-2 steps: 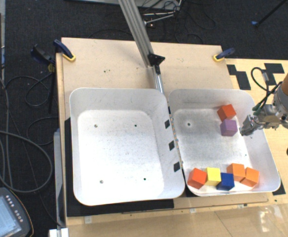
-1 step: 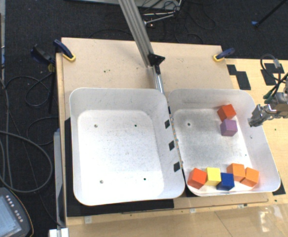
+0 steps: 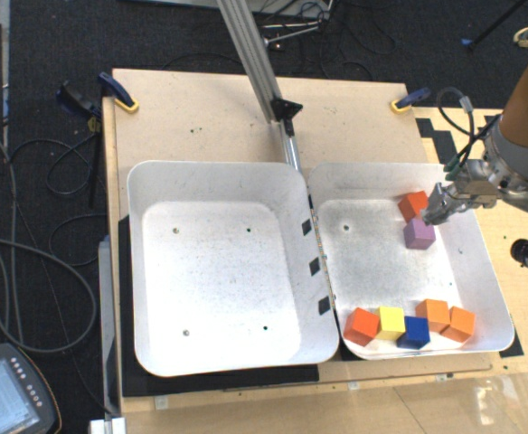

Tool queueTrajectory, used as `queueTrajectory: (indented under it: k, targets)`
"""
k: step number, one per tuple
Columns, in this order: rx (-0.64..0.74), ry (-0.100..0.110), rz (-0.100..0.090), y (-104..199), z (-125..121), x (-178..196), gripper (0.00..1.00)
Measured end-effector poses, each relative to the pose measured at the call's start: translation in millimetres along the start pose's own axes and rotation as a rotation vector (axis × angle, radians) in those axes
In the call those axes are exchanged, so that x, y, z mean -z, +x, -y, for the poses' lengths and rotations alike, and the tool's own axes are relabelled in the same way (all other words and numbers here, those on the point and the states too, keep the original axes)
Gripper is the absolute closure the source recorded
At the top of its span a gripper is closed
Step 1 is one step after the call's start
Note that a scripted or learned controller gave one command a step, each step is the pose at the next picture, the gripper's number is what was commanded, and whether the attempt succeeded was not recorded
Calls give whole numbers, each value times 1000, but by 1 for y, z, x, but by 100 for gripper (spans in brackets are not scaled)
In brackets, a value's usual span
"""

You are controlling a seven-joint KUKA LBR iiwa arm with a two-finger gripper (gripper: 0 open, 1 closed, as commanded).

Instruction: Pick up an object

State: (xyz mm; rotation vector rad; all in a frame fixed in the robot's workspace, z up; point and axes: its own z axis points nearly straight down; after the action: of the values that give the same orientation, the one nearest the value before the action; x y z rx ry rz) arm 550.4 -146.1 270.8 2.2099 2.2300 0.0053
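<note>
1. Crowding was the main risk: the purple block [image 3: 419, 233] sat in the right bin [image 3: 490, 269], touching or just beside the orange block [image 3: 412, 204].
2. The gripper [image 3: 443, 204] hovered at both; its grip could not be told, so it might nudge one aside or close on neither.
</note>
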Motion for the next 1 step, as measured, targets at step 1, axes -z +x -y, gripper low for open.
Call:
queueTrajectory:
  k: [1]
  targets:
    - [-1, 2, 0, 52, -14, 4, 100]
